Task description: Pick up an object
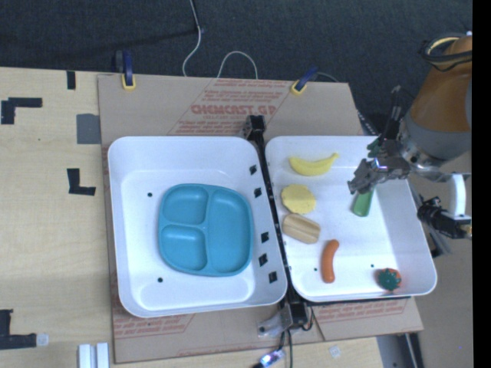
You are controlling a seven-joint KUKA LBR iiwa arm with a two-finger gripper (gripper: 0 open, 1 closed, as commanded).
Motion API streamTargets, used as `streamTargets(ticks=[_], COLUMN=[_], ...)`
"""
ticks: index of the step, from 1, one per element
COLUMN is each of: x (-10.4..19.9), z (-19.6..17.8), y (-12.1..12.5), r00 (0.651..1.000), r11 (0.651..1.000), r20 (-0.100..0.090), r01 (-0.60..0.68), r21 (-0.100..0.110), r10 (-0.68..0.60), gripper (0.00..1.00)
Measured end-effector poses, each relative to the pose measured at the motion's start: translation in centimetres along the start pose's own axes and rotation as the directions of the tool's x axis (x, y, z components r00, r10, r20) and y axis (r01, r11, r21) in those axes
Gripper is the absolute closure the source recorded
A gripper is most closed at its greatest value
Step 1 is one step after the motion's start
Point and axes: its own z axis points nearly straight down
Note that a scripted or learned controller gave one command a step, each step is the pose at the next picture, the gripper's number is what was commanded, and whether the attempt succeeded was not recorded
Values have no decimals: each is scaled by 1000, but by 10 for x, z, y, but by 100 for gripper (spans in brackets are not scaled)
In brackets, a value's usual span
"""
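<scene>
1. gripper is hanging over the right bin, directly above a green object.
2. green object is lying near the bin's right wall, its long axis running roughly up and down the view, just below the fingertips.
3. whether the gripper is gaping or closed cannot be told; nothing is visibly held.
4. banana and sausage are lying farther left.

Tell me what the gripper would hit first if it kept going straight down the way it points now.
Most likely the green object in the right bin: the gripper hangs right over its upper end, pointing down toward it. Depth is unclear from this slanted view, so contact or a near miss onto the bin floor can't be ruled out.
</scene>
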Motion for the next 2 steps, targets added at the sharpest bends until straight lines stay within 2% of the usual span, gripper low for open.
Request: streamTargets(ticks=[1,2], x=[50,98], z=[-7,7], y=[18,34], r00=[1000,1000], r11=[1000,1000], r20=[-1,1], r01=[1,0], r21=[0,2], r10=[-1,0], gripper=[100,100])
